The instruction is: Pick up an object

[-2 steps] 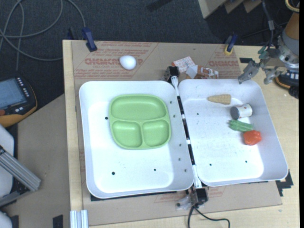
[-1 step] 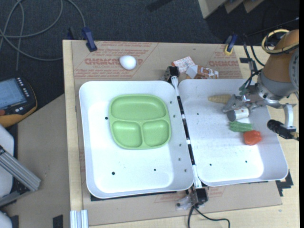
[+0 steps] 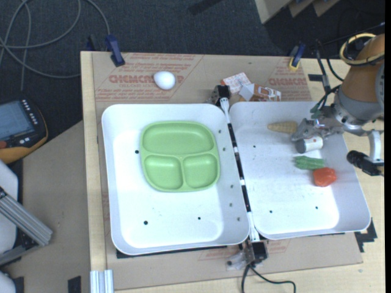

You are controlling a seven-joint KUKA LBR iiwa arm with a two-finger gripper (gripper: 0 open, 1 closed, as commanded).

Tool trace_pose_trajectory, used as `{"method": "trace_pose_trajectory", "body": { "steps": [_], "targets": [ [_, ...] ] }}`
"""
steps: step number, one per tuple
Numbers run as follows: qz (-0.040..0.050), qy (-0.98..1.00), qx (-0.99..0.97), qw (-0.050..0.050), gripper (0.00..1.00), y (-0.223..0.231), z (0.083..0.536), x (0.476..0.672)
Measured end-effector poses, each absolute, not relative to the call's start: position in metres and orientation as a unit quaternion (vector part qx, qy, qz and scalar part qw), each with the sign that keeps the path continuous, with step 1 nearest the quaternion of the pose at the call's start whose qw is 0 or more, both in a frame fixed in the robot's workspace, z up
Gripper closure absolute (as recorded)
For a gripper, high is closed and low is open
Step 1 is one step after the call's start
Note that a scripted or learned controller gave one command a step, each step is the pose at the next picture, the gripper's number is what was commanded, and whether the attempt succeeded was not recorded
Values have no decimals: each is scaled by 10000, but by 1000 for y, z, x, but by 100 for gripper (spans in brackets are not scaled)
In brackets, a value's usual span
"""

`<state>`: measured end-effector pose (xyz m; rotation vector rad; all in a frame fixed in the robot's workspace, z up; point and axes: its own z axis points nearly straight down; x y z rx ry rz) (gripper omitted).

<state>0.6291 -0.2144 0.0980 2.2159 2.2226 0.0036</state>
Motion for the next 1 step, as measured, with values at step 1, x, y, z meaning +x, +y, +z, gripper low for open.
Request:
{"method": "trace_pose_trajectory", "body": {
  "steps": [1],
  "targets": [
    [-51,7083,7058,-69,100,-120,87,665]
  ]
}}
